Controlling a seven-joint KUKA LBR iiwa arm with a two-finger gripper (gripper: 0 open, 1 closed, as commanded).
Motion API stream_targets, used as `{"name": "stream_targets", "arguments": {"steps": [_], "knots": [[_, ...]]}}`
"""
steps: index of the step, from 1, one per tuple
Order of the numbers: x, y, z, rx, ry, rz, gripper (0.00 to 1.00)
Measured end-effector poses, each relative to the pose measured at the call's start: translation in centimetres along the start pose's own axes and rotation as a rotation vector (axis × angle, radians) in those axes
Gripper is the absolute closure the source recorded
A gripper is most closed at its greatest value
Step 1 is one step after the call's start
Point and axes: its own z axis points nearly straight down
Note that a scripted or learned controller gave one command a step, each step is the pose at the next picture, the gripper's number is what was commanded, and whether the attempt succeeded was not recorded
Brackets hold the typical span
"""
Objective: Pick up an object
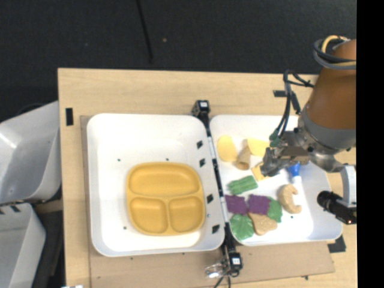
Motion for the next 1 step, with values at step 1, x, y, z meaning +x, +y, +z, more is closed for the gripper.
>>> {"name": "stream_targets", "arguments": {"steps": [1], "knots": [[-1.79,0.01,11.74,0.000,0.002,-0.004,1.00]]}}
